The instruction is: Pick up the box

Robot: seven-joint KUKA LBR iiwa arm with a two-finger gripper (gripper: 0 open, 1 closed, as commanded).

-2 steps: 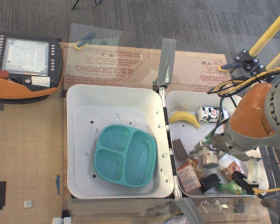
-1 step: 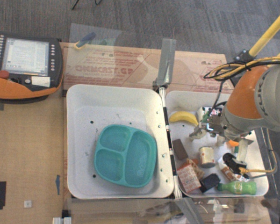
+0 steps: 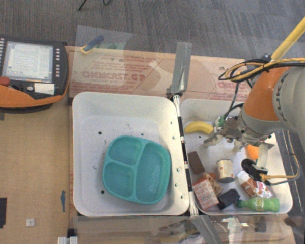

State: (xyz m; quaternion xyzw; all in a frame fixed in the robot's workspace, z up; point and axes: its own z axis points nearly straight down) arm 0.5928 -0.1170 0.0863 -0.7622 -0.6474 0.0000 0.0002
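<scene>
**Jaws spread over the right bin, nothing between them**

The jaws stand apart, with no object pinched between them. The gripper hangs low over the upper part of the right bin, at the end of the grey arm with its orange band, which reaches in from the right.

From the one camera above the bench, there are two white bins side by side. The left bin holds one thing: a teal divided plate with three compartments, lying flat near the bin's middle.

The right bin holds the clutter. One yellow banana lies just left of the gripper, near the bin's upper left corner. One small can stands below the gripper. One box (reddish, with printed faces) lies tilted near the bin's lower left, well apart from the gripper and just beside a dark brown block above it. One black block sits between the box and one green bottle, which lies on its side along the lower edge. One red-and-white packet rests just above the bottle.

Outside the bins, one teach pendant with a lit screen rests at the bench's upper left.
</scene>
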